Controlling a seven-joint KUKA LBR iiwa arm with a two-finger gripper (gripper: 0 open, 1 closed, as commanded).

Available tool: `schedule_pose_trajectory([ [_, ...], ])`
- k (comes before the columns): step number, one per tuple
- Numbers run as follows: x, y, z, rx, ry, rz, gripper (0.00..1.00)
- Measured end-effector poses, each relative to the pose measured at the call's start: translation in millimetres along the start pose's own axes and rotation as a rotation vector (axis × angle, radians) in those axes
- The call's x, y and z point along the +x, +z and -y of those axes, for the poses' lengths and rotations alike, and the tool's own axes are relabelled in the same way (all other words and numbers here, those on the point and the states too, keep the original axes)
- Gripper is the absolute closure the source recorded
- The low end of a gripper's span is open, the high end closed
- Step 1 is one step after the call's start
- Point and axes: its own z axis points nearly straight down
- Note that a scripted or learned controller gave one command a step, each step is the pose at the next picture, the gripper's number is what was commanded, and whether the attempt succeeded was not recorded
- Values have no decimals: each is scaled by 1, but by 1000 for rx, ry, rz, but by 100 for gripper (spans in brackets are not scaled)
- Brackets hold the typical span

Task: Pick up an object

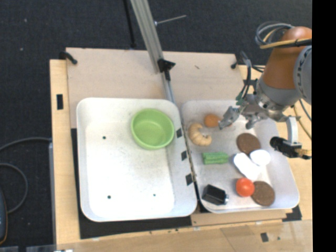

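The right bin (287, 178) holds several small objects. At its far left lie an orange ball (211, 121) and a tan lumpy piece (199, 134). A green block (216, 158) sits mid-bin, with a brown disc (248, 142) and two white pieces (247, 166) to its right. Along the near side are a red ball (244, 187), a second brown disc (263, 193) and a black object (214, 194). My gripper (239, 119) hovers over the bin's far part, between the orange ball and the brown disc. It is open, with nothing between its fingers.
The left bin (105, 182) holds a green bowl (152, 128) near its far right corner. A slanted metal post (149, 28) rises from the far end of the divide between the bins. The arm's body (283, 72) stands over the right bin's far right corner.
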Motion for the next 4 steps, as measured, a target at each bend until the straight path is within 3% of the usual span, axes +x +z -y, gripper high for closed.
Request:
schedule_pose_trajectory([
  [2,7,86,-4,-9,1,1,0],
  [3,5,73,-5,-17,3,2,100],
  [4,5,13,2,-9,3,-1,100],
])
